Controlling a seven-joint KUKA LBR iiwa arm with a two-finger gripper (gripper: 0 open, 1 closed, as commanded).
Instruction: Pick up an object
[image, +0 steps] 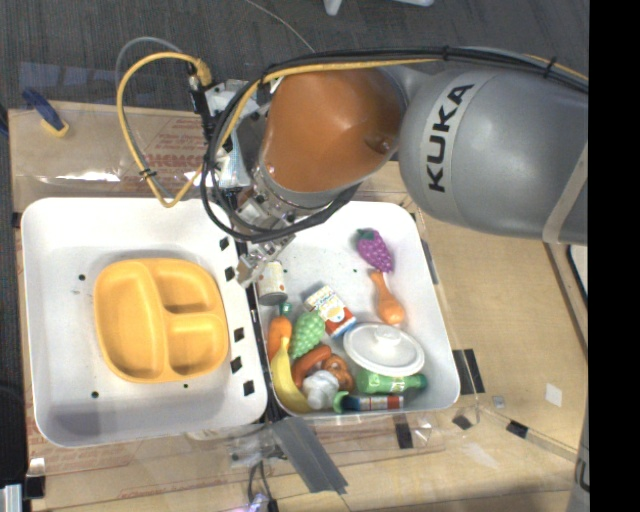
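The gripper (262, 262) hangs low over the near-left part of the right bin (432, 290), close to the wall shared with the left bin (40, 330), which holds a yellow divided tray (160, 318). Whether it grasps anything cannot be told from here. The nearest toys, a small jar (272, 287) and a carrot (279, 331), lie just below it, toward the camera, at the head of the pile.

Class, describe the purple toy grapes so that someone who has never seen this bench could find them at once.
Start at the right bin, the one crowded with toy food. Look to its far side, away from the pile near the front edge, where the grapes lie just above an orange drumstick-shaped toy. They are the one purple thing in the bin, a knobbly bunch with a small green tip.
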